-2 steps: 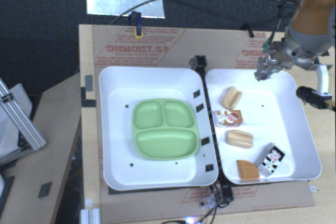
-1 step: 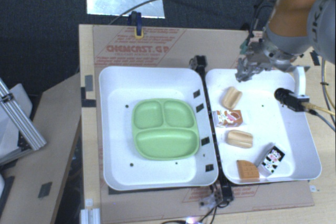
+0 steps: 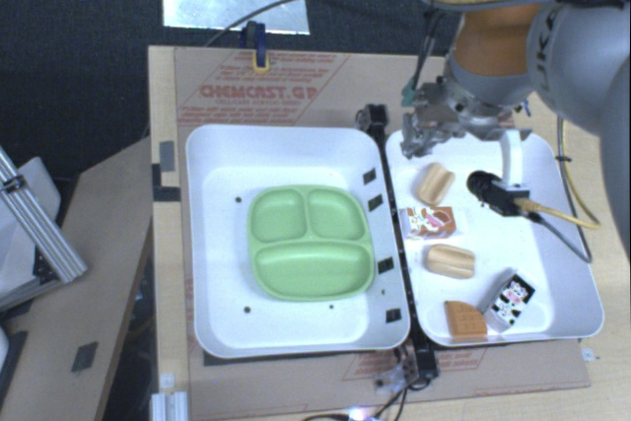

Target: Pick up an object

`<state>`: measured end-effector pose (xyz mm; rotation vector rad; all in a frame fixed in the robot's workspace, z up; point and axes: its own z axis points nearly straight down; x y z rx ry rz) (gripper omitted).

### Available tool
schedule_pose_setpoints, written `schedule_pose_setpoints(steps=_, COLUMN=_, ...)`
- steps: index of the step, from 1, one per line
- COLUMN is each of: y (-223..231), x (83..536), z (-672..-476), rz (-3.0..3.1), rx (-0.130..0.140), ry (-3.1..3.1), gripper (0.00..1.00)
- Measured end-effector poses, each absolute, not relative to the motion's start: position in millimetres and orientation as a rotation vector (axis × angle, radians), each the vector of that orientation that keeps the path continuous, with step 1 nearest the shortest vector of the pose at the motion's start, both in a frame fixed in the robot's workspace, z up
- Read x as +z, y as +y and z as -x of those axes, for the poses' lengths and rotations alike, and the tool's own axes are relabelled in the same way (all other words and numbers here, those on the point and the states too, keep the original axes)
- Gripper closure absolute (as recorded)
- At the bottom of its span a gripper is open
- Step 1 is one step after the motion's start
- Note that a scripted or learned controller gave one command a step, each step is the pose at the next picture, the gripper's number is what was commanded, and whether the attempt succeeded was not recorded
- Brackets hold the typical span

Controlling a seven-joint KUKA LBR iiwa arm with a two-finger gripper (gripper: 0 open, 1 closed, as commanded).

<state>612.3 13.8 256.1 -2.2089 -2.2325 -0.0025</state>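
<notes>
In the right bin (image 3: 564, 283) I've clear floor by the right edge (bare white); bread roll (image 3: 434, 183), packet (image 3: 430, 223), bun (image 3: 450, 260), cracker (image 3: 464, 320) and carton (image 3: 510, 300) crowd its left edge and near corner. A green plate (image 3: 311, 242) blocks the middle of the left bin (image 3: 222, 202).

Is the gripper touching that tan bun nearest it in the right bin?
Apart. The camera view shows bare floor of the white bin between the gripper and the tan bun.

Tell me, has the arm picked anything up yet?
Nothing looks done yet. In hand: the gripper hangs over the right bin at its far corner, just beyond a tan roll, carrying nothing visible. Left: the whole pickup; the roll, snack packet, second roll, brown slice and cow-print box all lie in the bin.
</notes>
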Motion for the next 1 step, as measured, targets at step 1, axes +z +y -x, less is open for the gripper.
schedule_pose_setpoints(steps=1, y=71.1, x=238.9, z=-604.1, rz=2.209, rx=-0.002, ry=-2.232, gripper=1.00)
